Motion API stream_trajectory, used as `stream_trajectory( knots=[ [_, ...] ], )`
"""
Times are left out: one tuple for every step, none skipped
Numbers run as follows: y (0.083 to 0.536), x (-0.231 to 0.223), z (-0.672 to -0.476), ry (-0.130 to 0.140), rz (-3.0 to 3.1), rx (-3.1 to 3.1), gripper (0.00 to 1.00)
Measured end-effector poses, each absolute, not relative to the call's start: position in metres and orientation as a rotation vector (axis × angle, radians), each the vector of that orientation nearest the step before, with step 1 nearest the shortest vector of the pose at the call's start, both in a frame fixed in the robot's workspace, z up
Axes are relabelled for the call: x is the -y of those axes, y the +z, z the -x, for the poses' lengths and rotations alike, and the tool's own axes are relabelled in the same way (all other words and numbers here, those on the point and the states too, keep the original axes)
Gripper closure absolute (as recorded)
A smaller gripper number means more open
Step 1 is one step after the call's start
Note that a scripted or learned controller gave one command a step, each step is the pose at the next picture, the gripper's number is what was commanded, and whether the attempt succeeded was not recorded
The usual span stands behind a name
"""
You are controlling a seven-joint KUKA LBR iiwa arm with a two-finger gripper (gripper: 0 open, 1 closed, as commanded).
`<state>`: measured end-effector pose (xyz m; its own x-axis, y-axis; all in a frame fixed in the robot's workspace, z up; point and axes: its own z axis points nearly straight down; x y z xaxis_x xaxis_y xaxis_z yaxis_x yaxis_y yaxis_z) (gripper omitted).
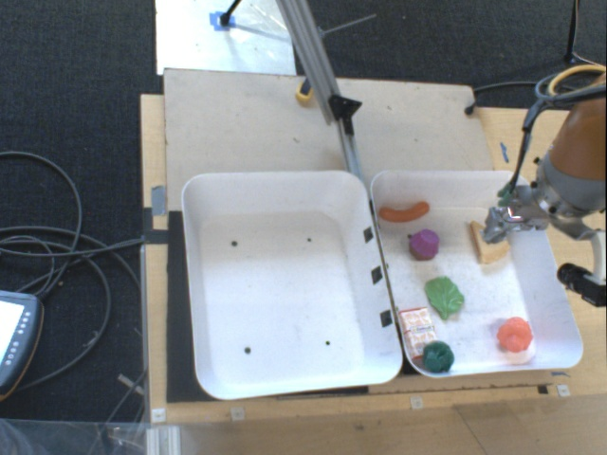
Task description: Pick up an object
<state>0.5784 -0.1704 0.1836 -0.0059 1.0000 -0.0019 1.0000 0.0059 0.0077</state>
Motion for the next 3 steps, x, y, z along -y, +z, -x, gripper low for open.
stream_trajectory(
  knots=[
    [0.238, 0.171, -0.58, 0.006, -2.21, -2.223, 1.0],
    [0.247, 0.115, -0.584, 0.006, -2.208, -2.233, 1.0],
    [0.238, 0.054, -0.585, 0.005, -2.209, -2.235, 1.0]
  ],
)
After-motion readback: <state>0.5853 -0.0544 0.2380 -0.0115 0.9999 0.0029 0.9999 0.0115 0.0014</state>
